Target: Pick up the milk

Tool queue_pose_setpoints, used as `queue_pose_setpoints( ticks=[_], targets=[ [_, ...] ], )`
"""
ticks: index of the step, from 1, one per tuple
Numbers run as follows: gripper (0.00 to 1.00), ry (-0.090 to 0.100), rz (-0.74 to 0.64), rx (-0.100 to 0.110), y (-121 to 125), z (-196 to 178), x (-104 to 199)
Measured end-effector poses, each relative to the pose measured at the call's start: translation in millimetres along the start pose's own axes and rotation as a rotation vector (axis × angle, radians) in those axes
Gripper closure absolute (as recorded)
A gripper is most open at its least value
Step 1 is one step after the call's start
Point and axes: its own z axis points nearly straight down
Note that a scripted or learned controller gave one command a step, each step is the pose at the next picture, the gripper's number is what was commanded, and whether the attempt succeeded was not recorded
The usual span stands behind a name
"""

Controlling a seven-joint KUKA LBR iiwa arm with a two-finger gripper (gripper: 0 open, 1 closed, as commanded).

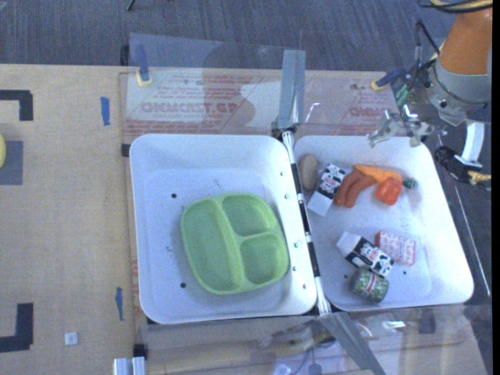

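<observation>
Two small cow-patterned milk cartons lie in the right bin (449,233). One milk carton (326,187) rests on its side near the bin's left wall, beside a brown potato (309,170) and two sausages (349,187). The other milk carton (365,253) lies lower in the bin, next to a pink packet (397,248). My gripper (400,133) hangs over the far rim of the right bin, well above and to the right of both cartons. It is open with nothing between its fingers.
A carrot (379,173) and a red pepper (388,191) lie near the far side of the right bin, and a green can (369,285) near its front. The left bin (148,209) holds a green divided plate (234,242).
</observation>
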Motion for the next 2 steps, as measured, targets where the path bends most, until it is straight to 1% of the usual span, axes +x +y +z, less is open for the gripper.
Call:
queue_pose_setpoints(
  ticks=[1, 2],
  targets=[
    [0.0, -0.002, -0.107, -0.018, -51, 95, 55],
    [0.0, -0.005, -0.313, -0.033, 3, 109, 40]
  ],
)
